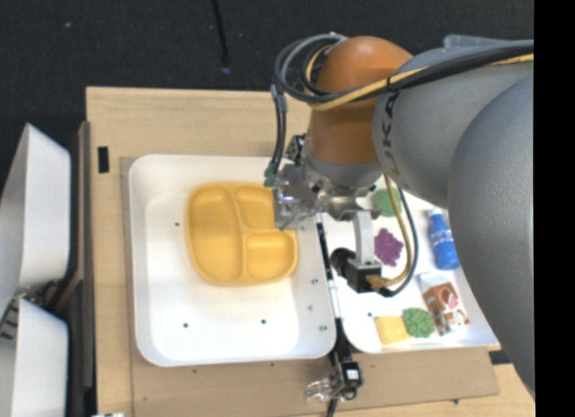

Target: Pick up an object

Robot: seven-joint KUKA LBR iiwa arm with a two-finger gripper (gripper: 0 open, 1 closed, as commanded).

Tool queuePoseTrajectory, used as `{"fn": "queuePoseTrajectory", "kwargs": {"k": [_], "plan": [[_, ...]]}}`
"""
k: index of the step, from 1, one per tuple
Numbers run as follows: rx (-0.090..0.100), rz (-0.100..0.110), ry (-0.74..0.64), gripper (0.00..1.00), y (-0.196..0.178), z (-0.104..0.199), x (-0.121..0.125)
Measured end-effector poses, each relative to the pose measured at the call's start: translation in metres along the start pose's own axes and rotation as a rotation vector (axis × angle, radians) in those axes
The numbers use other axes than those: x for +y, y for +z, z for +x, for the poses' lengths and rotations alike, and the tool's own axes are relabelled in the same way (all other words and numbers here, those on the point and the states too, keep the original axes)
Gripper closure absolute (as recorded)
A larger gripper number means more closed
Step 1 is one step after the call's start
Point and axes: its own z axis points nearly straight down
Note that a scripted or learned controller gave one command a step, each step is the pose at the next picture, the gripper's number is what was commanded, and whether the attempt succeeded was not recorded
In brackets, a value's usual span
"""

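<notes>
risk first: slipping off a thin, slick rim. gripper (289, 201) low over the yellow divided plate (235, 231), at about two o'clock on its edge, close to where the two bins meet. released or clenched: cannot tell from here, hidden under the wrist. likely trouble: a pinch landing on the sloped lip instead of across it, then a skid; or a wide, shallow plate tipping from a one-corner lift and dropping back; or a knock against the bin edge on the way down. left bin (162, 321): the plate, lying flat, a little toward three o'clock of centre. right bin (472, 339): purple lump (388, 246) near the middle, blue bottle (439, 240) at three o'clock of it, green lump (417, 320) and yellow block (390, 329) side by side at six o'clock, brown-and-red packet (444, 303) just beside them at about four.
</notes>
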Motion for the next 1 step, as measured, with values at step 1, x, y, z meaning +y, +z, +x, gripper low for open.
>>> {"fn": "queuePoseTrajectory", "kwargs": {"k": [1], "plan": [[0.000, 0.000, 0.003, 0.00, -0.0001, -0.0015, 0.0003]]}}
